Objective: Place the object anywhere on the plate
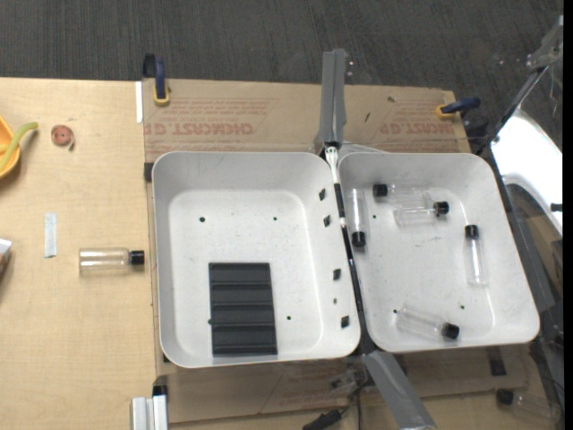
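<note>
Black ribbed plate lies flat in left bin, near front wall. Right bin: clear black-capped vials, all lying down. Front vial, right-side vial, centre vial, and divider-side vial, well apart. A further vial lies on the worktop, left of the bins.

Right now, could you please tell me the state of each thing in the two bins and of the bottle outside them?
Black plate: flat in left bin, nothing on it.
Bottles in right bin: five, capped, all lying down.
Bottle on bench: capped, lying down, outside the bins.
</note>
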